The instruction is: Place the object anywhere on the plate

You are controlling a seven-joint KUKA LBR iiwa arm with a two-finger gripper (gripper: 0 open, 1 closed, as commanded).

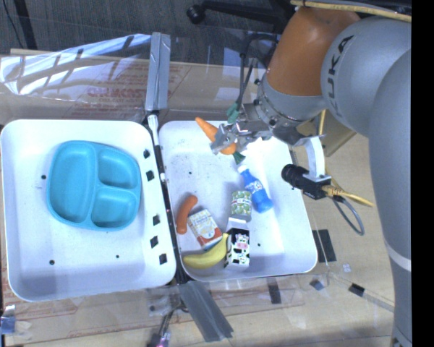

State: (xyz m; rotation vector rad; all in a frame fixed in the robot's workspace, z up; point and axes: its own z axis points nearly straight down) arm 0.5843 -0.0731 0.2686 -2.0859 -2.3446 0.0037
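Note:
A blue plate (94,185) with three compartments lies in the left bin (29,266). In the right bin (293,248), an orange carrot (205,127) lies near the far wall. My gripper (227,140) is down over the carrot's right end, and a bit of orange shows beneath it. The gripper's body hides how it meets the carrot.
The right bin also holds a blue bottle (254,191), a small green carton (240,204), a red sausage (186,213), an orange carton (203,227), a banana (206,255) and a cow-patterned carton (238,248). A raised divider (156,186) separates the bins.

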